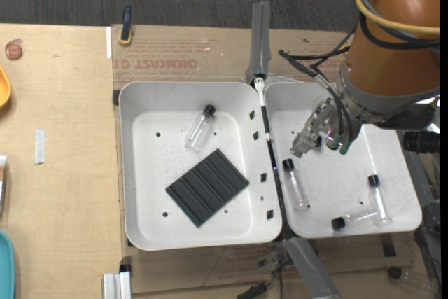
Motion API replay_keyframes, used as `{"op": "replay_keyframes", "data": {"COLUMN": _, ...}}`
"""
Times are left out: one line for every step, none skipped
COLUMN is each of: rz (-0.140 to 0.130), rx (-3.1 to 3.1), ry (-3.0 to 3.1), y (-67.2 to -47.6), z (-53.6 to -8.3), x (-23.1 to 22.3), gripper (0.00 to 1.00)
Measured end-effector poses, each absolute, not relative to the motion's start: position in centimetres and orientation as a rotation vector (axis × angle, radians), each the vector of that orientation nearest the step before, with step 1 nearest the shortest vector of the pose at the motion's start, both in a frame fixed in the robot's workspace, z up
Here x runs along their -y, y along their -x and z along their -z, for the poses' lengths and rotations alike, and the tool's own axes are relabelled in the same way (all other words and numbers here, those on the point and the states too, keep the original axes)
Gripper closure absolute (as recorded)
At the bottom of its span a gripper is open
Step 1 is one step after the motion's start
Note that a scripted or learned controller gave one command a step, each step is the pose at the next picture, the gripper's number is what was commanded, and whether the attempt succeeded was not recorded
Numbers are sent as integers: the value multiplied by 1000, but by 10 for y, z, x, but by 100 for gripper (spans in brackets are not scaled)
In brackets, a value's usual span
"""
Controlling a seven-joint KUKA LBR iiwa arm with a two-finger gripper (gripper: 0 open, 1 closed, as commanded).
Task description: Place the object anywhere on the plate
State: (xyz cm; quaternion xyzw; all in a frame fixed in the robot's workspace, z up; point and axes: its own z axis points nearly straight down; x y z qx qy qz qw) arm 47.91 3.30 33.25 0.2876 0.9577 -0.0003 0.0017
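Claw poised over the right bin, above a clear vial

Whether the claw is open or gripping anything cannot be told; the dark ribbed plate lies in the left bin beside another vial, and two more vials rest near the right bin's front corner

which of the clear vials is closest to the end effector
The vial by the right bin's left wall, black cap pointing up-left, just below the end effector. The other two right-bin vials lie near the bottom right corner, and the fourth is in the left bin.
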Motion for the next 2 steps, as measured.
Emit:
{"op": "replay_keyframes", "data": {"rz": 1, "rx": -3027, "ry": -834, "y": -479, "z": -353, "x": -108, "gripper": 100}}
{"op": "replay_keyframes", "data": {"rz": 0, "rx": -3118, "ry": -352, "y": -479, "z": -391, "x": -71, "gripper": 100}}
